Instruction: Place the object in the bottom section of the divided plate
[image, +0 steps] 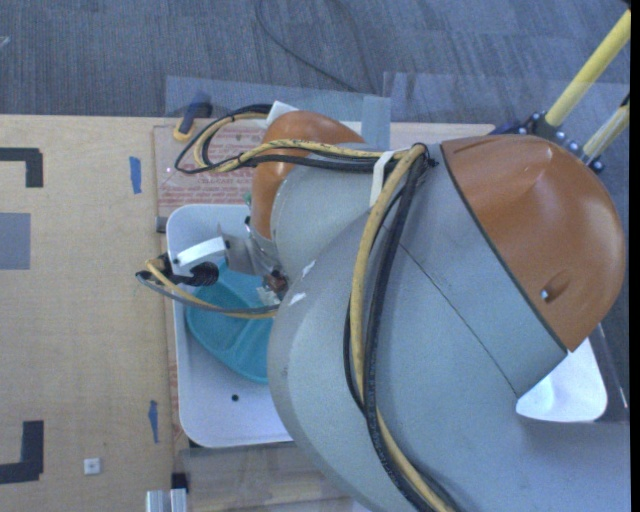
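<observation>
A teal divided plate (232, 322) lies in the white bin (215, 415) at the middle left, partly covered by the arm. My gripper (262, 272) hangs over the plate's upper right part, with the big grey arm hiding most of it. The arm also covers the object to be placed and the plate's dividers, so I cannot tell which section the gripper is over.
The grey arm (420, 330) with its orange bands fills the right half of the view and covers most of the bins. A brick-patterned board (215, 165) lies behind the bin. Tan bench surface (80, 300) with blue tape marks stretches to the left.
</observation>
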